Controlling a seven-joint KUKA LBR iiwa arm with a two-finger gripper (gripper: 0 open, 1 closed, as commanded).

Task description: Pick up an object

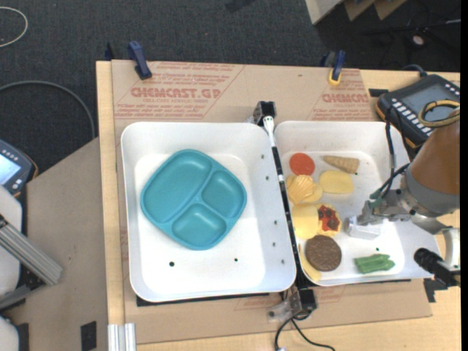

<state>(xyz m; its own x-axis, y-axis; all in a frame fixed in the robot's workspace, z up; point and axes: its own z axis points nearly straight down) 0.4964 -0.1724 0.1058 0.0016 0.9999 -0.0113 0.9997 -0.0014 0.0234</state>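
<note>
The counter [219,93], a brown board clamped at the top of the frame, carries 2 white bins. The left bin [146,269] fills the centre-left and holds 1 teal divided plate [194,198], large and flat, which I judge hard to pinch at all. The right bin [365,134] at centre-right is crowded, and the arm [439,170] comes in over its right wall, so a swing low along that wall could clip the rim. The jaws [363,227] hang low in the middle of this bin, over bare white floor; how wide they stand I cannot tell from this slant, and nothing shows between them. Likely targets lie close by: a brown disc [322,253] at lower left of the jaws, a green piece [375,263] just below them, a yellow slab [336,182] and a tan wedge [342,164] above, a shell-shaped yellow piece [303,189], an orange-red round [302,164], and a small red and dark item [328,217] just left. The main risk is closing on nothing, since the jaws sit between items, not over 1. Flat pieces like the disc may slip under the fingertips, and a descent near the packed left cluster could nudge neighbours or catch 2 things at once.
</note>
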